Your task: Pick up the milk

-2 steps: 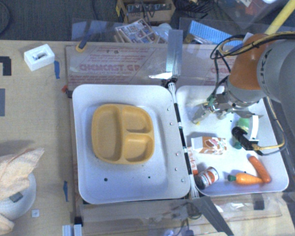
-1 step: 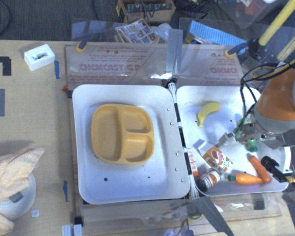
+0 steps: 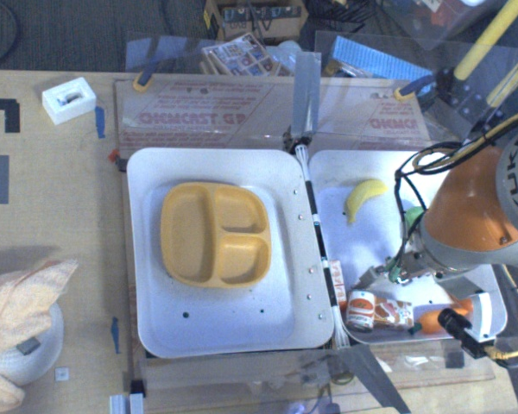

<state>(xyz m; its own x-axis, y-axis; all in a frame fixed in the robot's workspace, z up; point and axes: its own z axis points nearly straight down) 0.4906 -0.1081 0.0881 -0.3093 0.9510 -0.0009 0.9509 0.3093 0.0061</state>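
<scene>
Milk [image 3: 378, 310] not picked yet, lying on side at near edge of right bin [image 3: 363, 235]. Gripper [image 3: 403, 270] hovers just above it, nothing visibly held, honestly can't tell claw opening. Whole grab left.

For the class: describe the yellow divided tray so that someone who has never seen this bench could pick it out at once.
Start at the two white bins; take the left bin. The yellow tray lies flat near its middle. It is split into three compartments, unlike the curved banana in the right bin.
</scene>
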